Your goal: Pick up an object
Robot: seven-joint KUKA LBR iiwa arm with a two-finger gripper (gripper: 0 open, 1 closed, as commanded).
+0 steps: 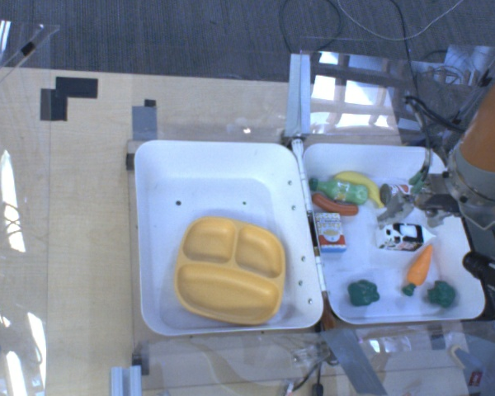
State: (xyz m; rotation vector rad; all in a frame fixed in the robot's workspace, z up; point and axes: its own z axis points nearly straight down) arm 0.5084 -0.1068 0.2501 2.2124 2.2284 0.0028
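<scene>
Bench: a pale wooden benchtop bears both bins side by side, so the arm can reach either from the right.
Left bin: the shallow white plastic bin on the left holds one thing, a yellow plastic tray with three compartments, lying flat toward the bin's near side.
Right bin: the shallow white plastic bin on the right gathers the small toys, loosely spread and mostly apart, which by my reading leaves room for fingers around each.
Arm: the grey arm with the orange band comes in from the right edge and leans over the right bin's far right part, wrist turned toward the bin floor.
Gripper: the two-finger gripper hangs low just above the small black-and-white cow-patterned carton; whether it is spread or pressed together I cannot tell, and nothing is seen pinched.
Likely target: the carton, in the right bin's middle, just beside the orange toy carrot.
Other toys: a yellow banana touching a green bottle and a red sausage at the far left; a small red-and-white box by the dividing wall; two green broccoli pieces near the front.
</scene>
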